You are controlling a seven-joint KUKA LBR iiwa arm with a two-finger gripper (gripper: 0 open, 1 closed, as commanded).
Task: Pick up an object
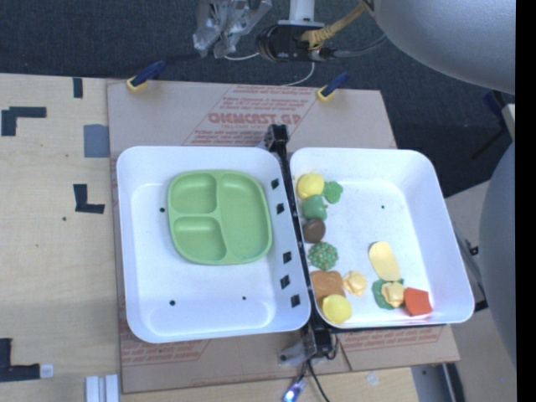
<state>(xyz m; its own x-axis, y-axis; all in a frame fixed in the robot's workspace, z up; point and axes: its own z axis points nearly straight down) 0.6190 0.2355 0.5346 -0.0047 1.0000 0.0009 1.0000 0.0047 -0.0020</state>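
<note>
The claw (pixel 222 28) hung at the view's top, above the desk's far edge and well apart from the small food pieces lying in the right bin (pixel 419 182), its grip impossible to tell, while a green divided plate (pixel 220 217) sat in the left bin (pixel 138 249).

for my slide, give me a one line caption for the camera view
Green divided plate in the left bin; toy food pieces line the right bin; gripper raised beyond the bins.
</note>
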